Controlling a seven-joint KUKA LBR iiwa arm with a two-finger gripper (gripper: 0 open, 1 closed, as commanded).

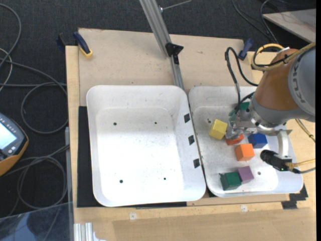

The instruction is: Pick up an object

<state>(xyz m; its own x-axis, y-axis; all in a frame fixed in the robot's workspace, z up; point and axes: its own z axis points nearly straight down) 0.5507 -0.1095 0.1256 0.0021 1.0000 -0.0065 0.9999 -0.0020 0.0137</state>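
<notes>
**Arm parked over the right bin, grip hard to read**

The gripper (pixel 236 127) sat low in the right bin (pixel 281 185), and honestly I couldn't tell whether it was released or clenched; the wrist blocked it. A red block (pixel 233 140) peeked out under it, half hidden, with the yellow block (pixel 218 129) just beside it. Blue (pixel 258 140), orange (pixel 245 152), purple (pixel 246 173) and green (pixel 230 180) blocks crowded the near side. The left bin (pixel 100 109) had loads of room.
</notes>
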